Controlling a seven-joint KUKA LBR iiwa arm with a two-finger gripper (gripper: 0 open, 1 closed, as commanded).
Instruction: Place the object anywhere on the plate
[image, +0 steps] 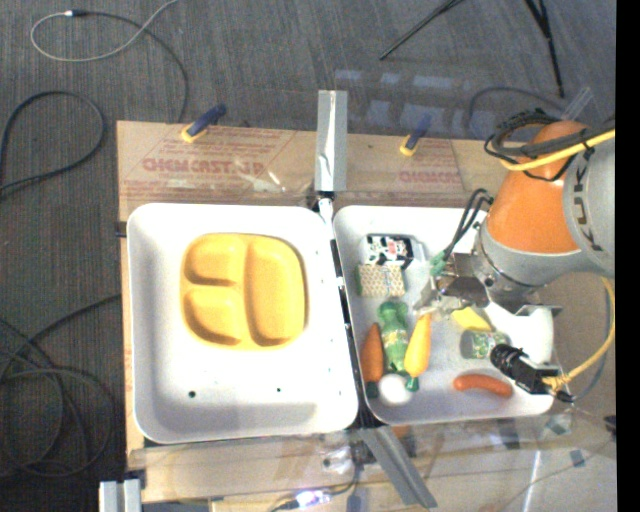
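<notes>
jaws (440, 290) over toys, one plate (245, 290)

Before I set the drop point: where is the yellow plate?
In the camera view, the yellow plate lies in the left white bin, toward its far side, across the divider from the right bin's toy food.

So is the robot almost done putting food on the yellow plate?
Not yet. The plate in the left bin has no food on it. The gripper is down in the right bin among the toy food, near the corn. Picking, carrying over and placing are all left.
</notes>
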